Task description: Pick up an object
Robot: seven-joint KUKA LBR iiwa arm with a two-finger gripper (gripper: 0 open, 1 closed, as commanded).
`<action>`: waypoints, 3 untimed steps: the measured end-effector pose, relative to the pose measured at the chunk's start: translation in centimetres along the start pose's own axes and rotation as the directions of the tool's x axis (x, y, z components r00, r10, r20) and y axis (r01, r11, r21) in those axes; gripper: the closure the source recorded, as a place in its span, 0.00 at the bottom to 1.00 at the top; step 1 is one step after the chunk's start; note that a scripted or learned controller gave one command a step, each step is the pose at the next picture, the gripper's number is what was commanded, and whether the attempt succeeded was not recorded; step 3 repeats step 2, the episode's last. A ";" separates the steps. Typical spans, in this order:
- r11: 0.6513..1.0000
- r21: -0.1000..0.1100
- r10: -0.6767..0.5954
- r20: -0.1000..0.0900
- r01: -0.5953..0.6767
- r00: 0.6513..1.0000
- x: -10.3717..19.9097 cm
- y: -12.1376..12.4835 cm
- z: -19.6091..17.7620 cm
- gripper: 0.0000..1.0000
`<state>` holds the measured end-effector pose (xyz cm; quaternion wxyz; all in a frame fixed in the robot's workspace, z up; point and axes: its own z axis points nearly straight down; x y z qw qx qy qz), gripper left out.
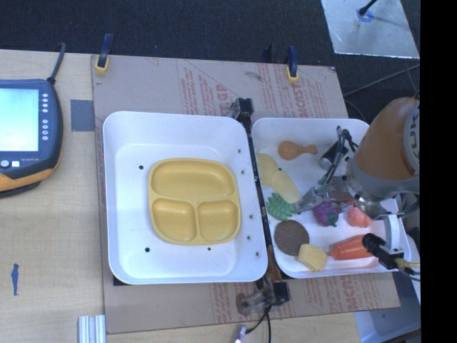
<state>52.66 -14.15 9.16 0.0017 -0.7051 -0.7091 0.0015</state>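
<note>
Pendant: a grey and orange control pendant (25, 136) with a pale screen lies at the far left of the worktop (50, 263).
Cardboard sheet: a brown sheet (178, 84) lies under both bins, held at its far edge by blue-handled clamps (103, 54).
Left bin: the white left bin (125, 256) holds a yellow divided plate (194, 200) with three compartments, lying flat near its middle.
Right bin: the white right bin (285, 128) touches the left bin along a shared edge.
Toy food, near divider: two pale yellow pieces (277, 179), a green leafy piece (279, 207) below them, then a brown round disc (291, 236) and a yellow chunk (312, 256) beside it.
Toy food, farther right: an orange-brown drumstick shape (296, 149) at the far side, purple grapes (326, 213), a pink piece (358, 217), an orange carrot-like piece (350, 248).
Arm: grey with an orange band (389, 148), it reaches in over the right bin's right side.
Hand: the hand (314, 199) sits low, just beside the grapes and the green piece; I cannot tell whether it is apart or together, and nothing shows clamped in it.
</note>
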 end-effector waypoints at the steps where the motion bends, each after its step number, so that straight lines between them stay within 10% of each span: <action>1: 1.000 0.001 -0.004 0.001 0.004 1.000 -0.1 0.0 -1.0 1.00; 2: 1.000 -0.003 0.001 -0.001 -0.001 1.000 8.8 7.5 -10.1 1.00; 3: 1.000 -0.003 0.001 -0.001 -0.001 1.000 8.8 7.5 -10.1 1.00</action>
